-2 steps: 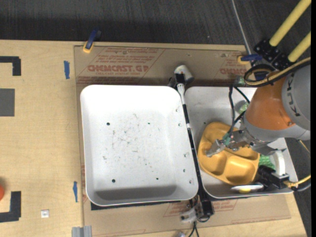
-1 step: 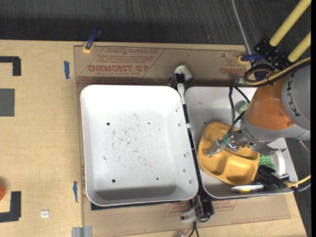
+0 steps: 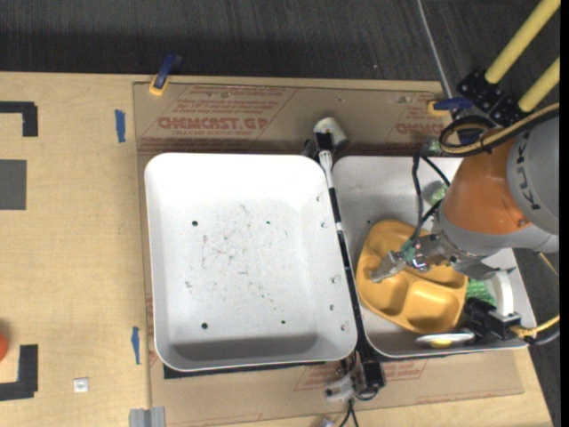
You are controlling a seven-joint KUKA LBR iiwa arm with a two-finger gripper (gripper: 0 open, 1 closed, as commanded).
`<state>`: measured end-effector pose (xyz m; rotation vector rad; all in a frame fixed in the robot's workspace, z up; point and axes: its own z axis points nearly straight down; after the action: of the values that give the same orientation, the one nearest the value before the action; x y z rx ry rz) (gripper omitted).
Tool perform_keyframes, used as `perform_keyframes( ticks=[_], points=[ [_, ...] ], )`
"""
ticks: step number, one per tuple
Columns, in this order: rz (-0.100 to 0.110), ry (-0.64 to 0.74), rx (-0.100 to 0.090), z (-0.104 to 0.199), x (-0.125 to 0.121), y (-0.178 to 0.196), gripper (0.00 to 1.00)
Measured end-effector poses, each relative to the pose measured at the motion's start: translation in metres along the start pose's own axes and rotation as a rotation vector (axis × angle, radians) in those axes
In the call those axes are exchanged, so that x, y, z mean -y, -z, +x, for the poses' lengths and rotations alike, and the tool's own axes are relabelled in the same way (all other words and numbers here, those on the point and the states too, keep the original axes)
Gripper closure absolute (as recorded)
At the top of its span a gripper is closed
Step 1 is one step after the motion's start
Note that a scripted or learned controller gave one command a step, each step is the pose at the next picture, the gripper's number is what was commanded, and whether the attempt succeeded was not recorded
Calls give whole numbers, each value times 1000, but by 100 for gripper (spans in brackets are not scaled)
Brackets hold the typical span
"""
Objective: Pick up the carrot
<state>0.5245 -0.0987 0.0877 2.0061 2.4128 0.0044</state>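
Observation:
My gripper (image 3: 402, 262) is low in the right bin (image 3: 382, 189), right over a large yellow rounded object (image 3: 418, 296) that fills the bin's near half. The grey arm with its orange band (image 3: 480, 198) reaches in from the right and hides the bin's right side. A green object (image 3: 481, 288) peeks out from under the wrist, beside the yellow one. A pale yellow-white piece (image 3: 444, 338) lies against the bin's near wall. No carrot shape stands out among the things I can see.
The left bin (image 3: 169, 238) is a bare white tray beside the right one, with a black cable (image 3: 338, 229) along the shared rim. A small red-orange thing (image 3: 3, 346) sits at the bench's far left edge.

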Motion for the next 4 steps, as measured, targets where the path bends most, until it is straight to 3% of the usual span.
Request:
perform_keyframes(
  ticks=[3, 4],
  points=[
    [0, 0, 0, 0, 0, 0, 0],
    [1, -204, 0, -8, -32, 0, 0]
  ],
)
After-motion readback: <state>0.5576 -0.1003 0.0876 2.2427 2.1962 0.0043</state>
